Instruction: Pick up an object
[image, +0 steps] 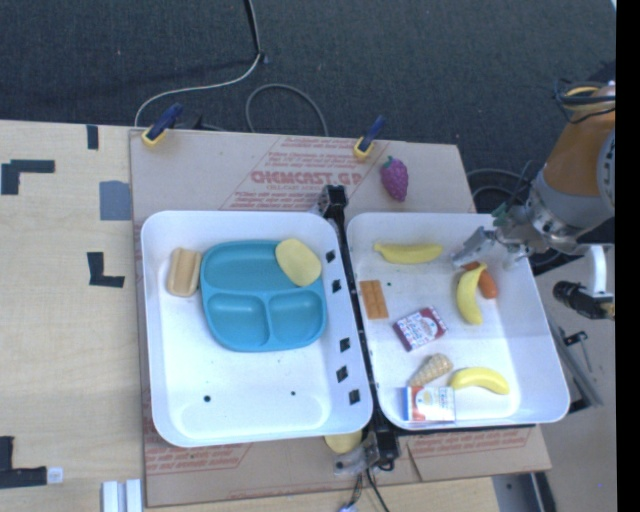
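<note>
blue tray, yellow bananas, purple grapes, white bins

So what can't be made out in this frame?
- Gripper: too blurred in the camera view to tell what it is doing.
- Orange object: half hidden behind the upright banana; identity unclear.
- Yellow item below the bins: mostly covered by the bin rim.
- Small carton: print too small to read.

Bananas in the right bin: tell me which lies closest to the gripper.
The upright banana beside the orange piece, just under the gripper; the other two lie flatter, farther off.
</note>
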